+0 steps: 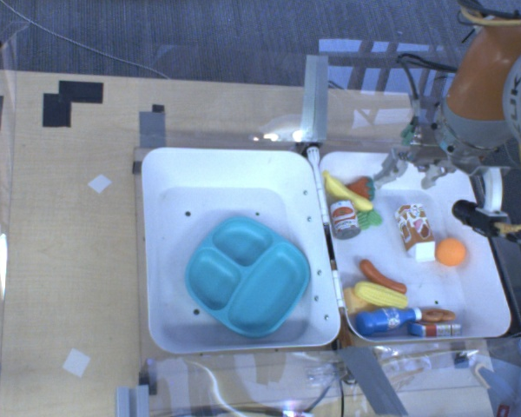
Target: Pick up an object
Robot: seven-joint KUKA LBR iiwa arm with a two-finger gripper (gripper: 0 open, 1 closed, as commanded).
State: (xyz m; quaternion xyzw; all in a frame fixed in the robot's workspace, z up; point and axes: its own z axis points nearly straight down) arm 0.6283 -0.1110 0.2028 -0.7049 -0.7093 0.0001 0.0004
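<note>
1. From my remote seat I see the gripper point(412, 168) hanging over the back part of the right bin point(495, 307), its two fingers spread apart with nothing between them.
2. The arm point(491, 81), with its orange band, comes in from the right above that bin's far corner.
3. Nearest to the fingers lies a small carton point(412, 224), brown and white, just in front of them on the bin floor, with a white block point(424, 251) at its near end.
4. An orange ball point(451, 252) sits just beside the block, to its right.
5. On the bin's left side I make out a banana point(346, 191), a carrot point(361, 187) touching it, and a can point(344, 219) just below.
6. Towards the front lie a sausage point(383, 276), a corn cob point(380, 295) and a blue bottle point(389, 321), close together.
7. The left bin point(165, 233) holds a blue divided plate point(247, 274), lying flat.
</note>
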